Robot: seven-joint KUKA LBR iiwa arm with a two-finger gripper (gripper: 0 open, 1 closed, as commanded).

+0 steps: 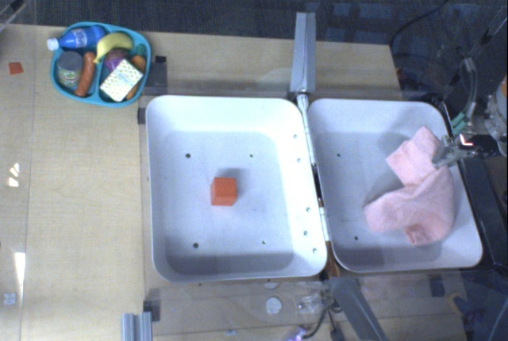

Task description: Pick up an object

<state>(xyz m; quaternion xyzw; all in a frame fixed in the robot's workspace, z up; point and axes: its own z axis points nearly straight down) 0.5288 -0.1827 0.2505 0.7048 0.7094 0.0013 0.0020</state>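
Right bin [349, 173]: pink cloth [413, 201] sprawls diagonally, far-right to near-left.

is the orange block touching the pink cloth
Apart. The camera view shows the orange block in the left bin and the pink cloth in the right bin.

Pincer [446, 155] at right edge, arm mostly hidden

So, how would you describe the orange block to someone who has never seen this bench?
Find the two white bins side by side; take the left bin. The orange block sits alone near the middle of its floor. It is small, hard and cube-shaped, unlike the soft pink cloth crumpled in the right bin.
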